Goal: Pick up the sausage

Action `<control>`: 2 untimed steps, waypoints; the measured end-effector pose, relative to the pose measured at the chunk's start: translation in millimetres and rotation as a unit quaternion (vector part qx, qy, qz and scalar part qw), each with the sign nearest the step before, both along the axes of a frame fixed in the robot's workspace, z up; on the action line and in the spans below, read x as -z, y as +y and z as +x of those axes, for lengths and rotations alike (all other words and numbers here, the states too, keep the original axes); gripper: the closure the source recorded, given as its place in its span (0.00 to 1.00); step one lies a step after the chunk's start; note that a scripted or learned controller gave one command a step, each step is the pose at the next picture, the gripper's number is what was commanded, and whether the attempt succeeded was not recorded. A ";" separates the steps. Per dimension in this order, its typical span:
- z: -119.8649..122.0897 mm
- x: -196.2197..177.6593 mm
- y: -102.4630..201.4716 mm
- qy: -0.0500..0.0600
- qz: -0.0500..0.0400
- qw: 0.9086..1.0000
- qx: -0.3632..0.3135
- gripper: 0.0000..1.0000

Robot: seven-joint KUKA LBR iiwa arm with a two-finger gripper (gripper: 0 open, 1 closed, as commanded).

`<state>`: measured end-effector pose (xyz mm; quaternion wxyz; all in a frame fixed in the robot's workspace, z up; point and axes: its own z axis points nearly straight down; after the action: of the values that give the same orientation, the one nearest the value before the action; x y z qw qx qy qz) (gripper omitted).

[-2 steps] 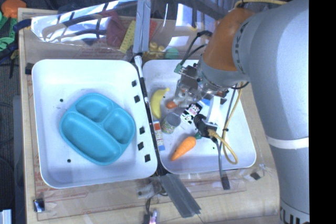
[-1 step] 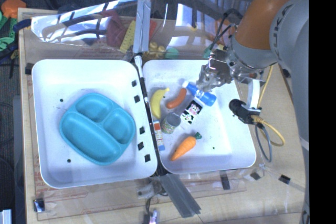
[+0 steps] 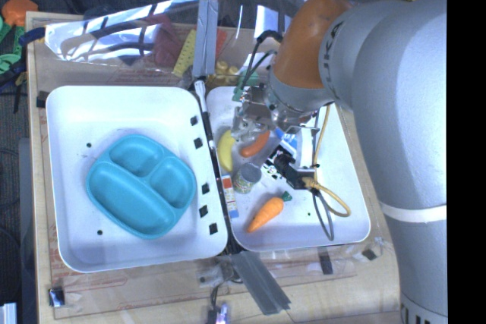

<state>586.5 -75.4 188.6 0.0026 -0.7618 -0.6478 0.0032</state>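
Two shallow white plastic bins sit side by side: the left bin [image 3: 68, 163] and the right bin [image 3: 345, 186]. The left carries one turquoise three-compartment plate [image 3: 140, 186]. The right carries one orange carrot [image 3: 263, 214] (green-tipped), one yellow banana [image 3: 225, 150], one small grey can [image 3: 247, 178] and one reddish-orange sausage [image 3: 254, 146].
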 end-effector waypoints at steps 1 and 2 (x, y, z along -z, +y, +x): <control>-17.0 -94.0 33.4 -0.003 0.000 1.000 0.027 1.00; -83.0 -65.6 -47.7 -0.001 -0.001 0.998 0.064 1.00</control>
<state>503.5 -123.1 254.2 0.0016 -0.8017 -0.5978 0.0024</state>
